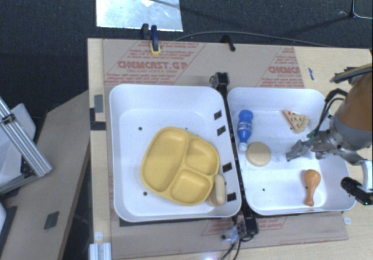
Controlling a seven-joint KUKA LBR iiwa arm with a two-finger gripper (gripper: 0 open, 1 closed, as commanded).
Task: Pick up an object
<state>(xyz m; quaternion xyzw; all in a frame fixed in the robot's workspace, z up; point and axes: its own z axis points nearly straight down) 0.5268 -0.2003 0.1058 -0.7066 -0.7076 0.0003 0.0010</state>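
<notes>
My end effector (294, 151) hangs over the right white bin (274, 203). I see it released, near the round beige bun (259, 154).

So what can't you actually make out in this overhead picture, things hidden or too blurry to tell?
- Gripper, camera view: small and dark over the right bin; open or shut cannot be told.
- Arm, camera view: cut off by the right edge.
- Beige piece in the left bin: partly tucked against the yellow tray; too blurred to identify.
- Blue bottle: label too small to read.
</notes>
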